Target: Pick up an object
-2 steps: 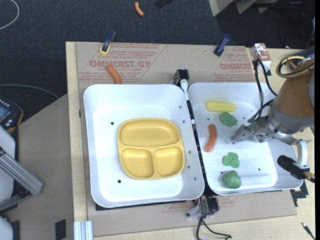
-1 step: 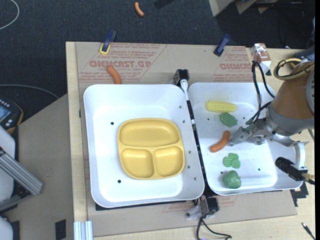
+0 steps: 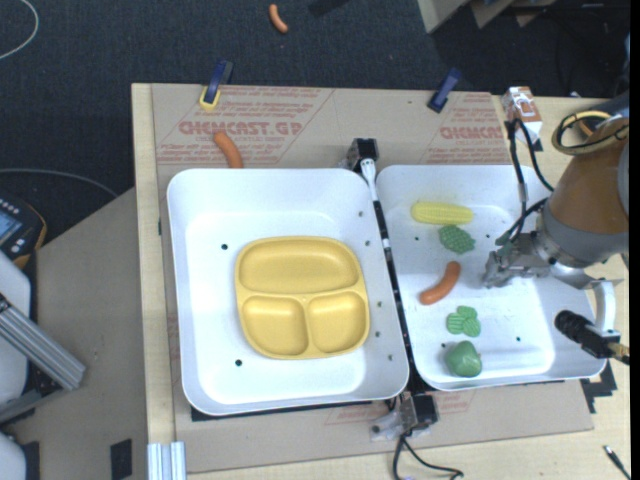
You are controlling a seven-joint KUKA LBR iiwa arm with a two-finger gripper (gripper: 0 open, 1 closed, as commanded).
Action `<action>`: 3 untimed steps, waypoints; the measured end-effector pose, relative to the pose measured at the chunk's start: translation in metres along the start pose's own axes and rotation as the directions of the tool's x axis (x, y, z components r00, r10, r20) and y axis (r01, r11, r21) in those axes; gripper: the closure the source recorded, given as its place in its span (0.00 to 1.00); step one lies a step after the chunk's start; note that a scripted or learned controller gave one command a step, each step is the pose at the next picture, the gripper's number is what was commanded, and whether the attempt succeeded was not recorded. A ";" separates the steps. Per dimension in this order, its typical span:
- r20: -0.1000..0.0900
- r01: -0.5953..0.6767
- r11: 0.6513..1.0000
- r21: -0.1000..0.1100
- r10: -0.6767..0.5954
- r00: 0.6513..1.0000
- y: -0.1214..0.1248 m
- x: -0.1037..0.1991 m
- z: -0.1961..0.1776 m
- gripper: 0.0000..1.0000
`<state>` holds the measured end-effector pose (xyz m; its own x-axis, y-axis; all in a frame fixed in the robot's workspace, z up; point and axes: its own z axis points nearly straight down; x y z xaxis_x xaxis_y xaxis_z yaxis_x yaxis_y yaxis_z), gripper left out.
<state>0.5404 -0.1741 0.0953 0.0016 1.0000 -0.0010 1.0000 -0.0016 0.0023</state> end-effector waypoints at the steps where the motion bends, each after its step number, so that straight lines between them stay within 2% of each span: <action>1: 0.002 0.002 1.000 -0.005 -0.002 1.000 0.001 -0.003 -0.064 1.00; 2: 0.003 0.003 1.000 -0.007 -0.003 1.000 0.007 -0.005 -0.127 1.00; 3: 0.001 0.002 1.000 -0.002 -0.002 1.000 0.008 -0.005 -0.130 1.00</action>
<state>0.5483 -0.1793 0.2252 -0.0008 1.0000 -0.0020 1.0000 0.0008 0.0038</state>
